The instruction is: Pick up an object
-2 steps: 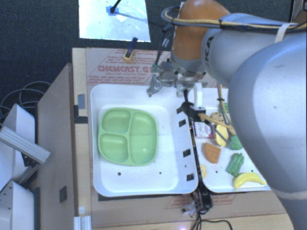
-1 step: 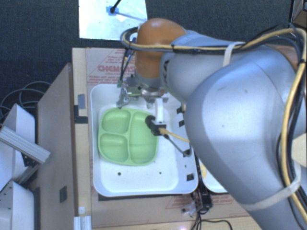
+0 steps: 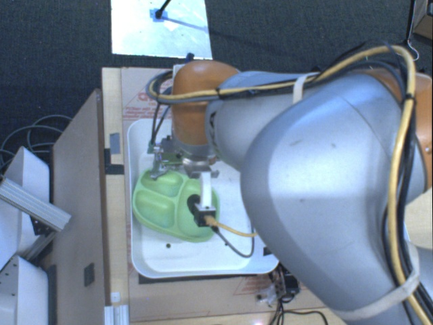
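1. Closest to the lens, my own grey arm (image 3: pixel 325 181) swept in from the right and blocked most of that side, yellow and black cables (image 3: pixel 399 147) looped over its shell.
2. Just past it, the near rim of the white bin (image 3: pixel 203 269) showed, with a thin cable trailing across the bin floor and some loose wiring on the bench below the rim.
3. In the bin's left half lay the green object (image 3: pixel 166 205), a soft-looking lime lump resting on the floor of the bin, close to its left wall.
4. My gripper (image 3: pixel 177 169) sat right at that object's upper edge, wrist pointing down; my fingers were buried under the wrist hardware, so I could not tell whether they were spread or pinched, or whether they had the green object at all.
5. Above the gripper rose my orange band (image 3: pixel 193 103), standing over the bin's far side.
6. Farthest back, a pale sheet (image 3: pixel 159 19) lay on the dark floor.
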Robot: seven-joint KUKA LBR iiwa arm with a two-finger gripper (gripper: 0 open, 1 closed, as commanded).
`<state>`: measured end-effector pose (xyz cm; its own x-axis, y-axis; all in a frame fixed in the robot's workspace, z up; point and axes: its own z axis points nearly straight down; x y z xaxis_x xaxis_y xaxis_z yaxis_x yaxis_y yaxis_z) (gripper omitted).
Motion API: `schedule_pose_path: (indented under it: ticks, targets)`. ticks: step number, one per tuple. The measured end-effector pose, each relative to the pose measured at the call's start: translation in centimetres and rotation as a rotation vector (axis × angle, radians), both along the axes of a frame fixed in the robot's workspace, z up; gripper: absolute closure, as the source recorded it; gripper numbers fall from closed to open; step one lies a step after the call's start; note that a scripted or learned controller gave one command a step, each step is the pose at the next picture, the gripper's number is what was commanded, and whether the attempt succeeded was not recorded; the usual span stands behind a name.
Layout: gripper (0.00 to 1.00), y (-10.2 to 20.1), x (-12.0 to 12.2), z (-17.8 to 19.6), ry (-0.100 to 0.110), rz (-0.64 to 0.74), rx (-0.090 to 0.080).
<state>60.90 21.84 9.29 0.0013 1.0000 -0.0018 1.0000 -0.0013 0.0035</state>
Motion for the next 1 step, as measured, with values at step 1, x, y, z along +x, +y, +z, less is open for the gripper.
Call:
schedule_pose_path:
  ticks: [1]
  targets:
    - [0.0,1.72,3.56,14.0,-0.015,0.007,0.008]
